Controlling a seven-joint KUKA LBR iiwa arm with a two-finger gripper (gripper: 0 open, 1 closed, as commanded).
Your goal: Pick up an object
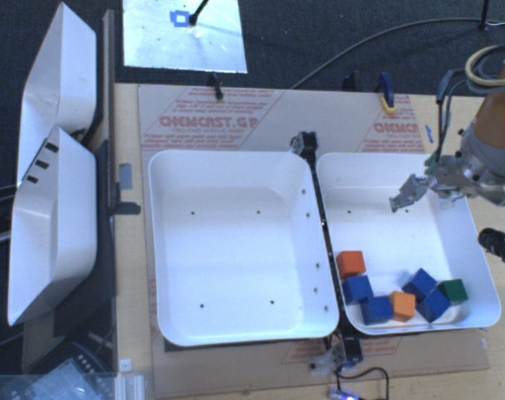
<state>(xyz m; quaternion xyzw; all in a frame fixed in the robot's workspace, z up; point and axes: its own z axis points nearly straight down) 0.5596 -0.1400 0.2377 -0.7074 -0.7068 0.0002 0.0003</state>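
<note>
Several small blocks lie in the front of the right bin (377, 182): an orange block (350, 263), a blue block (357, 288), another blue block (376, 309), a second orange block (403, 305), two more blue blocks (427, 293) and a green block (453, 290). My gripper (407, 195) hangs over the back part of the right bin, well above and behind the blocks. Its fingers point left and nothing shows between them.
The left bin (236, 248) stands beside the right one, sharing a middle wall (319, 232). Clamps (387, 94) sit on the bench's back edge. A white folded panel (52, 165) leans at the far left. Cables run behind the bench.
</note>
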